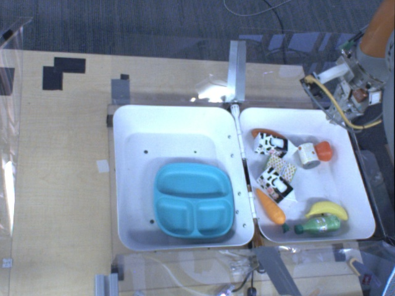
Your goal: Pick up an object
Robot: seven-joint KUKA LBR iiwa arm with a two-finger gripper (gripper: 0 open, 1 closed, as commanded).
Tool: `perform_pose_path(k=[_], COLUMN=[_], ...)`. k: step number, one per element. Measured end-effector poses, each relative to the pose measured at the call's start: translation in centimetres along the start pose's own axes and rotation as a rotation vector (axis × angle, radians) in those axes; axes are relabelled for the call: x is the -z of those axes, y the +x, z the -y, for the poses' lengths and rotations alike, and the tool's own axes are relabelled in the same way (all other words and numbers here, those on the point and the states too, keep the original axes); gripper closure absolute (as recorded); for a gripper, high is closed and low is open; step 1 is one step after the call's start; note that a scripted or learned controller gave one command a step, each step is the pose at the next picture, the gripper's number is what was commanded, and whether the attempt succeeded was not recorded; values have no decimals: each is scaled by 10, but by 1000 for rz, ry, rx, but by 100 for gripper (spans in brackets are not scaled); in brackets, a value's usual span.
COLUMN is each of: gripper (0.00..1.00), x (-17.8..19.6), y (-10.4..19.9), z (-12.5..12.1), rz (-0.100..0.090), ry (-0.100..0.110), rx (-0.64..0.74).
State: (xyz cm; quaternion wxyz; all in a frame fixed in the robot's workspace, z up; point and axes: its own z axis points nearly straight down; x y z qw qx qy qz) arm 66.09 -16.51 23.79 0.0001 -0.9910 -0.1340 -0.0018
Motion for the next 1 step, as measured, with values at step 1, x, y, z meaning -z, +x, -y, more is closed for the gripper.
perform_pose_path(k=[1], gripper=[100], x=[13], y=[-45], z=[102], rz=[-1], ry=[1], rx=[-53])
